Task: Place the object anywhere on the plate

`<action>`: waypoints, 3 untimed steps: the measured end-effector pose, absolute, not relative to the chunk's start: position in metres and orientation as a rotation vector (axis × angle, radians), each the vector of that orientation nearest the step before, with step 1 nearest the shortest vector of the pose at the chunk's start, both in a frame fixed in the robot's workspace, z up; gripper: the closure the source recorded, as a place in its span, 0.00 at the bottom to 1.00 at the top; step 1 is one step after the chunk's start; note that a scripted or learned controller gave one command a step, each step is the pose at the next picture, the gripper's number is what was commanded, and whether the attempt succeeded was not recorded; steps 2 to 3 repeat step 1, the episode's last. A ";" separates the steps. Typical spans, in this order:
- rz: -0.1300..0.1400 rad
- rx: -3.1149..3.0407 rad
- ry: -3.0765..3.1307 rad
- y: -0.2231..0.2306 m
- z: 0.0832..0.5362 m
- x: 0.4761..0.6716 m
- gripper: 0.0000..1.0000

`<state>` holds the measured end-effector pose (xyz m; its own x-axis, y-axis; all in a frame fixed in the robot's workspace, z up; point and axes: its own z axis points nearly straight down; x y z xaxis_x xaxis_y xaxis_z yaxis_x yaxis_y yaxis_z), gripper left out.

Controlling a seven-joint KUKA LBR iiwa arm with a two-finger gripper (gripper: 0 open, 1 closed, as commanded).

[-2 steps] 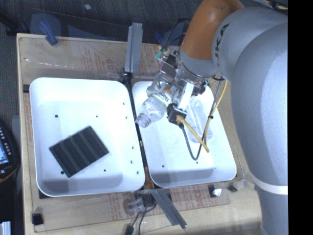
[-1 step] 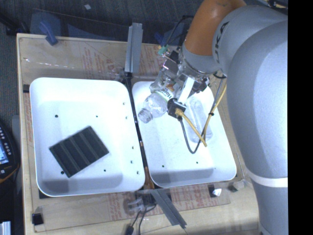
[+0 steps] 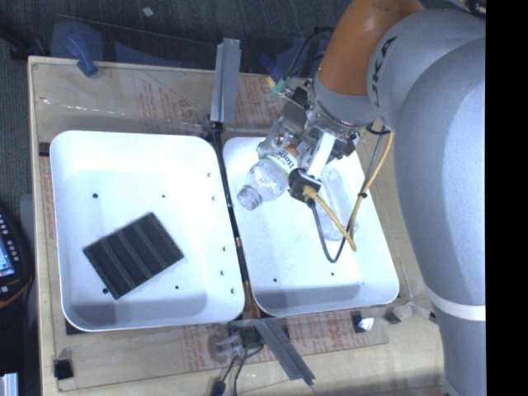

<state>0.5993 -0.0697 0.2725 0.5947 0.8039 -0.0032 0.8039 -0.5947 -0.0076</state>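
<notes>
Bottle (image 3: 264, 181) — clear plastic, small, cap end pointing down-left, body tilted; it sits over the upper-left part of the right bin (image 3: 363, 291), apparently lifted off the floor, its label end up against the gripper (image 3: 290, 165). Gripper — appears clamped on the bottle's upper body, though the contact itself is partly masked by the wrist hardware, so the hold is a judgement. Plate (image 3: 134, 254) — dark, ribbed, rectangular, lying skewed in the lower-left of the left bin (image 3: 66, 159), well apart from the bottle. Cable (image 3: 340, 229) — yellow, hanging in a loop below the wrist. Risks: the hold is near one end of a smooth, round body, so the bottle could swing or slip during the carry over the divider between bins; released tilted, it could roll off the ribbed plate.
</notes>
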 end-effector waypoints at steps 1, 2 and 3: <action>0.019 -2.791 -1.422 -0.068 0.279 0.599 1.00; 0.019 -2.791 -1.422 -0.068 0.279 0.599 1.00; 0.019 -2.791 -1.422 -0.068 0.279 0.599 1.00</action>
